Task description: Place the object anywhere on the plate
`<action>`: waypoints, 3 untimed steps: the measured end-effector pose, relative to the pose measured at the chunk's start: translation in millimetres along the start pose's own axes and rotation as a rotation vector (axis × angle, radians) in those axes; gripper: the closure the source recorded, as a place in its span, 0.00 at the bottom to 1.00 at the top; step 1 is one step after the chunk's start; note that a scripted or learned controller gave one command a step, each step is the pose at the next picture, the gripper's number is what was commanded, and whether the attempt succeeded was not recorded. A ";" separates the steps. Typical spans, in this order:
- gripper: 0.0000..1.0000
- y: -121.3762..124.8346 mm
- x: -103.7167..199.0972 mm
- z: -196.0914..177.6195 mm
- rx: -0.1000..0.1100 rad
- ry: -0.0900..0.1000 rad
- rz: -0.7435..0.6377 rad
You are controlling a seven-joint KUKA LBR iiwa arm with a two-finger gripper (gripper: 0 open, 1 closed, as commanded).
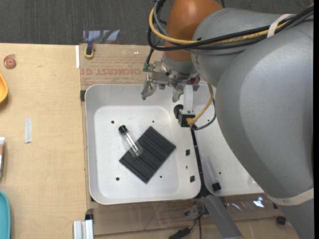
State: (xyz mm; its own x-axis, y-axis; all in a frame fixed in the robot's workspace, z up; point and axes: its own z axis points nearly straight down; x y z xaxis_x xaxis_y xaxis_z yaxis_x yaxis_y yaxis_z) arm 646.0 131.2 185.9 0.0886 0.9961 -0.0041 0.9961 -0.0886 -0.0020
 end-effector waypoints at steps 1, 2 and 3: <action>0.00 5.5 82.8 48.0 -0.002 0.001 -0.463; 0.00 6.5 69.8 9.1 0.000 0.000 0.318; 0.00 -14.5 68.3 13.8 0.000 0.001 -0.292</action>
